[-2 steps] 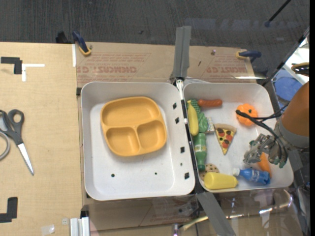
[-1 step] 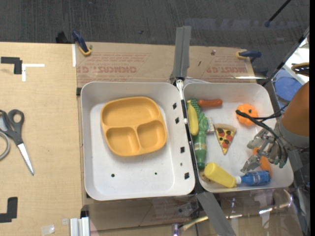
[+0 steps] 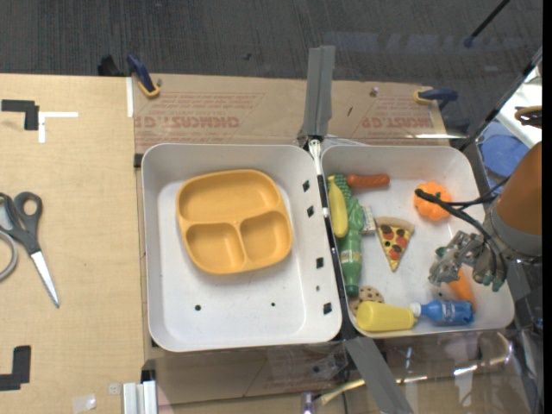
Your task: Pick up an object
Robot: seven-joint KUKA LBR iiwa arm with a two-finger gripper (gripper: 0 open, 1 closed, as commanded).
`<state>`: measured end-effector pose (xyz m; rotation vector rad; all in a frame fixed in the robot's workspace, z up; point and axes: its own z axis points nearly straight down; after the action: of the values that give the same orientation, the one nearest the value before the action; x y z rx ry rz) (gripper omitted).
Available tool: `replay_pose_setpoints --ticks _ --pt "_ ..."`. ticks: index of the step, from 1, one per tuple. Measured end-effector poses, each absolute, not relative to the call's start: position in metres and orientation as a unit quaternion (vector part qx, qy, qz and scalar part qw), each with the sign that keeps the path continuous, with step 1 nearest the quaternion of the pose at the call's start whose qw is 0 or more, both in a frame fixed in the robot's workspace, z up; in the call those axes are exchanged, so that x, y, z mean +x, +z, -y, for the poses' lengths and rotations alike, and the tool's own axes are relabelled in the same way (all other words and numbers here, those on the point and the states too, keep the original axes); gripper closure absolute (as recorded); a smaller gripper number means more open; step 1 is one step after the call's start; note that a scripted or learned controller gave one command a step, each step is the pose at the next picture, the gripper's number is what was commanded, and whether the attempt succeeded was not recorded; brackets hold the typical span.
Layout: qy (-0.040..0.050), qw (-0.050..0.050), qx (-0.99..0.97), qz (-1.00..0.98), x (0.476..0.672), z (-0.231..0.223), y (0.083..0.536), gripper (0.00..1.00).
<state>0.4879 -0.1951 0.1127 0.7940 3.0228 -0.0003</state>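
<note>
The tool [image 3: 461, 261] is hanging low over the right side of the right bin [image 3: 457, 158], in the lower right of the frame; whether it is gripping anything cannot be told, since its tip is a blur of metal. An orange piece [image 3: 462, 288] is lying just under it, partly hidden. A blue bottle [image 3: 446, 312] and a yellow bottle [image 3: 384, 316] are lying along the bin's lower wall. A pizza slice [image 3: 394, 241] is sitting mid-bin, an orange fruit [image 3: 433, 202] above the tool, a sausage [image 3: 368, 180] near the top. The left bin [image 3: 164, 257] is carrying a yellow divided plate [image 3: 234, 221]. Scissors [image 3: 31, 240] are resting on the surface at far left.
</note>
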Motion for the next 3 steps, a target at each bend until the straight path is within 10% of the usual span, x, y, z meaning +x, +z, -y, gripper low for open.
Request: replay_pose_setpoints --ticks 1,2,3 --pt "-0.0002 0.008 0.254 -0.967 0.488 0.195 0.113 0.0" --pt "0.0018 0.008 0.237 -0.971 0.484 0.219 0.095 0.0" --pt "0.0008 0.007 0.235 -0.972 0.484 0.219 0.104 1.0"
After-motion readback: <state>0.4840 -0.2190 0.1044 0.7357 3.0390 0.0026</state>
